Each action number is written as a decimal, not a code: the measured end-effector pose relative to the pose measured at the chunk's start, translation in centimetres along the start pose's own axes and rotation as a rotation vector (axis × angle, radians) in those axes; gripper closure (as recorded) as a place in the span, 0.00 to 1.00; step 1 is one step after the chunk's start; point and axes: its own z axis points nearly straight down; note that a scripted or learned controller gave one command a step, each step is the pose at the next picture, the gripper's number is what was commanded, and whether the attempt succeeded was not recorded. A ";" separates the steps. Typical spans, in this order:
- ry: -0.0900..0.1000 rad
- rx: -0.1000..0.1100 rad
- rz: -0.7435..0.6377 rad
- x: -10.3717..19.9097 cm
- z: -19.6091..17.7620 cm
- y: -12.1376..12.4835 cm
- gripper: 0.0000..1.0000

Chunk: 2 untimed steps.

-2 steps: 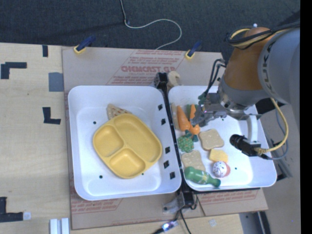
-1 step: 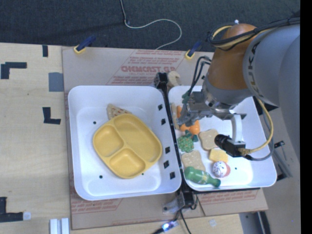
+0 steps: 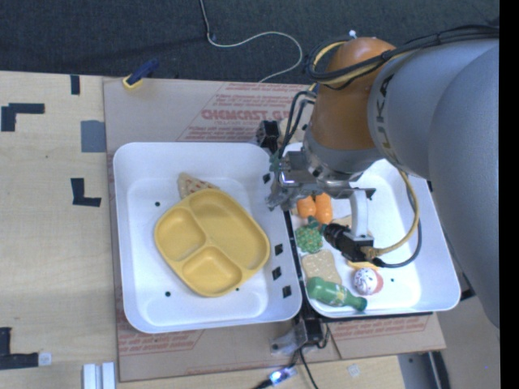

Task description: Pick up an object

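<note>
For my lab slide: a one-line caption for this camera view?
KUKA arm reaches over the right bin of toy food; a yellow divided tray lies in the left bin.

Divided tray (image 3: 212, 241) sits in the left bin (image 3: 130, 217), a flat piece (image 3: 193, 185) tucked behind it; small items crowd the right bin (image 3: 434, 286) under the arm (image 3: 381, 104)

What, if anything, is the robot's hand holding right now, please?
It cannot be told: the hand sits low over the orange toy in the right bin, under the wrist.
</note>
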 end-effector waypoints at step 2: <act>-0.001 0.000 0.004 2.7 -0.6 -0.9 1.00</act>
